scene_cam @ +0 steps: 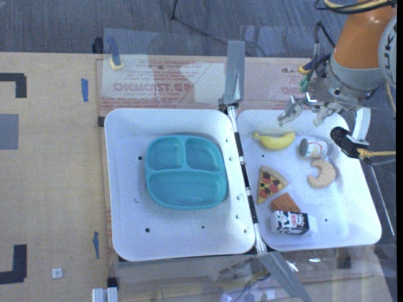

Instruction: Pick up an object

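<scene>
Spread apart and empty, metal gripper (308,110) above right bin (365,206) far rim. Just below, smooth yellow banana (274,140), a curved crescent, long axis running left-right, ends turned up. Nearby: small can (313,148), croissant (322,173), triangular pizza slice (271,183).

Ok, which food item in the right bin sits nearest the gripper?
The banana, lying just below the gripper; the croissant and pizza slice lie farther down.

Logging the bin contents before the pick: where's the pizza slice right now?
The pizza slice lies in the right bin, near its left wall, below the banana and just above the orange wedge.
</scene>
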`<state>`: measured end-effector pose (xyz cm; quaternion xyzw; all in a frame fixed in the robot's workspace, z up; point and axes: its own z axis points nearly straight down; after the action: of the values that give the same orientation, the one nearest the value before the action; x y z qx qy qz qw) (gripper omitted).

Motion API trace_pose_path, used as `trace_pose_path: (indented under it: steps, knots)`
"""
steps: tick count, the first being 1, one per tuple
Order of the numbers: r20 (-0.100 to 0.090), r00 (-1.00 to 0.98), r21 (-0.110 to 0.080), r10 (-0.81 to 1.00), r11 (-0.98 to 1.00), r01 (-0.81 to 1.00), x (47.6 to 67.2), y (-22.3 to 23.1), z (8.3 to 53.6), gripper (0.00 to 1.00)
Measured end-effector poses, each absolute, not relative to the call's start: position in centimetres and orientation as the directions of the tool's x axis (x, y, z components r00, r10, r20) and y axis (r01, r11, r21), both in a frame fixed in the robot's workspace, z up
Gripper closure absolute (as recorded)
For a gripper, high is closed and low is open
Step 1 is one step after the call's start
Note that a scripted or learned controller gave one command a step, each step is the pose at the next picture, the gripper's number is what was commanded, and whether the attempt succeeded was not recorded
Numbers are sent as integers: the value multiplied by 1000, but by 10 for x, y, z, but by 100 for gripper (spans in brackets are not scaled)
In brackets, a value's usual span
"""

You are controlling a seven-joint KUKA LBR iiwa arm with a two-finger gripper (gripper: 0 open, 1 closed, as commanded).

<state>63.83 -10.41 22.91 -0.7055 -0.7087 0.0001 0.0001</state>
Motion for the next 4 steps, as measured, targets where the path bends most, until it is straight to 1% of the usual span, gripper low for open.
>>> trace_pose_path:
  steps: [1, 2, 3, 4]
  knots:
    - [0, 55, -1, 998, -55, 998, 634, -164, 175, 0]
    - [0, 163, 3, 987, -163, 987, 619, -193, 103, 0]
    - [-1, 181, 6, 983, -181, 983, 627, -194, 86, 0]
    - [-4, 181, 11, 983, -181, 983, 628, -196, 99, 100]
